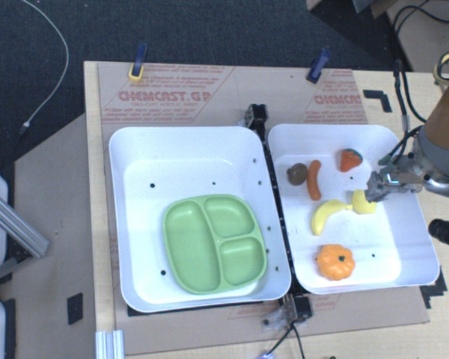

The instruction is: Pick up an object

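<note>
The right bin (404, 271) holds several toy foods: a red strawberry (350, 159), a brown round piece (297, 173), an orange carrot-like stick (314, 180), a yellow banana (326, 216), a small yellow piece (364, 203) and an orange pumpkin (335, 262). My gripper (378, 189) reaches in from the right and hangs low over the bin, its tip right at the upper right edge of the small yellow piece. The strawberry lies just up and left of the gripper. Nothing is seen lifted off the bin floor.
The left bin (135, 163) holds a green divided plate (215, 242). A black clamp (256, 115) sits where the two bins meet at the back. Two clips, yellow-blue (138, 62) and blue (319, 65), stand on the board's far edge.
</note>
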{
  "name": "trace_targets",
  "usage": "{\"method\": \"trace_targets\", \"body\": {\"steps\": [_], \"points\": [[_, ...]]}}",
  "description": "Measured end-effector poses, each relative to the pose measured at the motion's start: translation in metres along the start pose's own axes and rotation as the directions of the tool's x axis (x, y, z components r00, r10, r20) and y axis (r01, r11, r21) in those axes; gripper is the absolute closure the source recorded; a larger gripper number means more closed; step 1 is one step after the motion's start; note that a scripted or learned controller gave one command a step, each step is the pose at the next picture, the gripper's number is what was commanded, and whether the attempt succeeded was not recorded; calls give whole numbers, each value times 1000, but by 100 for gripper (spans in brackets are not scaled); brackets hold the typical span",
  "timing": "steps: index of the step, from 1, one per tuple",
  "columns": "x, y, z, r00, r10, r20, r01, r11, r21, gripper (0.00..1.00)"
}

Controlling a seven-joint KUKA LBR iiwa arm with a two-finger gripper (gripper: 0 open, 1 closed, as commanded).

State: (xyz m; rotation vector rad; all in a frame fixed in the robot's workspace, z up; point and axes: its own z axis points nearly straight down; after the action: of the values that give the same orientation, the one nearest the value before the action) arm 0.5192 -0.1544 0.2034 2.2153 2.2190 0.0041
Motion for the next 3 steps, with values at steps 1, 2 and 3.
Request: {"method": "trace_targets", "body": {"steps": [1,2,3], "points": [[0,2,-49,1000,0,0,0,1000,-1,100],[56,9,-36,1000,-3,-5,3,1000,8,100],[106,9,-26,1000,-3,-5,3,1000,9,100]]}}
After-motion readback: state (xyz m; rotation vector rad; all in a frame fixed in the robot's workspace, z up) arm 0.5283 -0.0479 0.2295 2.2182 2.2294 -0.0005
